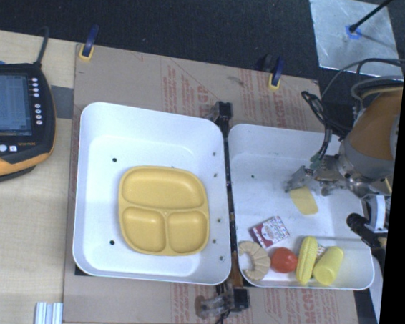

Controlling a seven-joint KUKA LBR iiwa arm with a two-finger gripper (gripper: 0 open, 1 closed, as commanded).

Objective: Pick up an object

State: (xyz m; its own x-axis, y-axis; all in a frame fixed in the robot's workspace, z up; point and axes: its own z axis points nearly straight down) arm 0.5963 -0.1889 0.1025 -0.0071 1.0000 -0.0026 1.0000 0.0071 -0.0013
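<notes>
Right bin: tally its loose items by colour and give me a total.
Yellow: 3, a pale block by the gripper, a corn cob and a yellow cylinder
Red: 2, a tomato and a red-and-white packet
Tan: 1, a ridged round piece
Total: 6

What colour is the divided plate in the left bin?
Pale yellow all over; the divided plate shows clearly in the camera view.

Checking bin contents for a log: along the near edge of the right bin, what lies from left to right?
Round cracker-like toy → red tomato → yellow corn cob → yellow cylinder.
</notes>
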